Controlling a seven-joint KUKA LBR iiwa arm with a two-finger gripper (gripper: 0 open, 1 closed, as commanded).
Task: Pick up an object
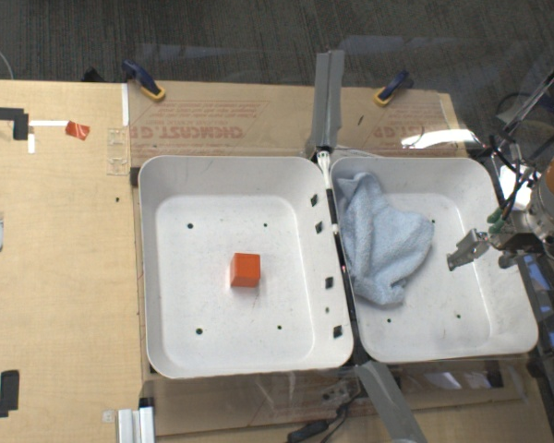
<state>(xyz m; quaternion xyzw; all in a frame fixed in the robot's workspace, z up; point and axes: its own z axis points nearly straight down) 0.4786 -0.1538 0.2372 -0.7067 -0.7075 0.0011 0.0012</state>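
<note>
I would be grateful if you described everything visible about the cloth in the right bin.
The cloth is pale blue-grey and looks like soft terry fabric. It lies crumpled in a loose, folded heap, not spread flat. It sits on the floor of the right bin, in its left half, with one edge against the wall by the divider. Only the bin touches it; the end effector is apart from it, to its right.
</note>
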